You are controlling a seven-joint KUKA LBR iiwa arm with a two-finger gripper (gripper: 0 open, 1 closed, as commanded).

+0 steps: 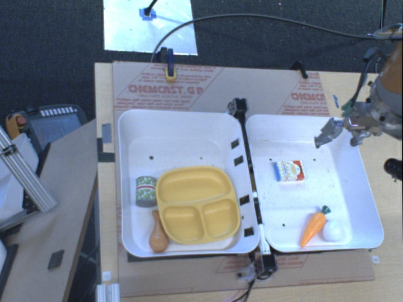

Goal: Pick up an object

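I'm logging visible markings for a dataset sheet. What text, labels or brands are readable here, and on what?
"CHEMCAST GP": red print on the board under the bins, at its left; repeated at its right, partly cut off.
Small carton in the right bin: printed label, too blurred to read.
Small can: label unreadable.

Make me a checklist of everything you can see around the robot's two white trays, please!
Surface: two shallow white bins side by side on a wooden bench.
Job's things: left bin holds a yellow three-part plastic plate, a small green-labelled can, a tan wooden pestle-like piece; right bin holds a small white printed box, an orange toy carrot, a white ball.
Clutter: nothing seen.
Claw: two-finger claw open above the right bin's far right edge, holding nothing.
Cables: black cable arcs behind the bench.
Surroundings: grey handheld controller at left.
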